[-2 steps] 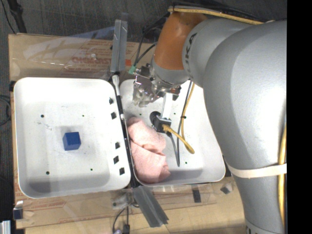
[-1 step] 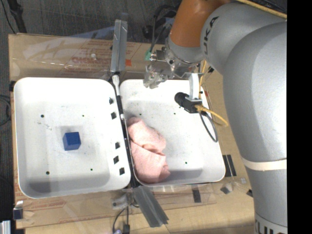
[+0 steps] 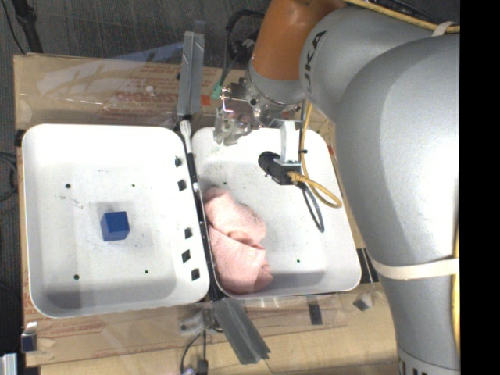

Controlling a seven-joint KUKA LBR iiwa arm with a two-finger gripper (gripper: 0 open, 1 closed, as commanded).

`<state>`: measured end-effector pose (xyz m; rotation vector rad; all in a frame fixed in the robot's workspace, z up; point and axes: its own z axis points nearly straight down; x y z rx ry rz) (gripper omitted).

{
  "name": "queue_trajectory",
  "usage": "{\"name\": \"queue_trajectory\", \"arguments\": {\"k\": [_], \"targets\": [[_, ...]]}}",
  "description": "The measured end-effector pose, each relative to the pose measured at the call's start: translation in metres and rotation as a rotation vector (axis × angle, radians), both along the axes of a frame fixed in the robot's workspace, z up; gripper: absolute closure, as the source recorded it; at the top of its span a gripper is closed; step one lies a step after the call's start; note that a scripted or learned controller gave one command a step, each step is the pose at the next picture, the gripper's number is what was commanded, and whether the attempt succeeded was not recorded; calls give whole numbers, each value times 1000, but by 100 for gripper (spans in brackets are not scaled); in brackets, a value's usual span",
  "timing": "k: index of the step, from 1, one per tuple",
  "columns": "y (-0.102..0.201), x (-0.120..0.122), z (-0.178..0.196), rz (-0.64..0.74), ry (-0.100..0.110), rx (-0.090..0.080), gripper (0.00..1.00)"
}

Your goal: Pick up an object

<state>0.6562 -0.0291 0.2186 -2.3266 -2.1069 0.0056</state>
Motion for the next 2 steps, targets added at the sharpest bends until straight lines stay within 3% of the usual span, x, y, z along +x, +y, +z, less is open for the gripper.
{"name": "queue_trajectory", "arguments": {"k": [1, 2], "targets": [[24, 0, -4, -106, 1, 0, 100], [24, 0, 6, -102, 4, 0, 100]]}}
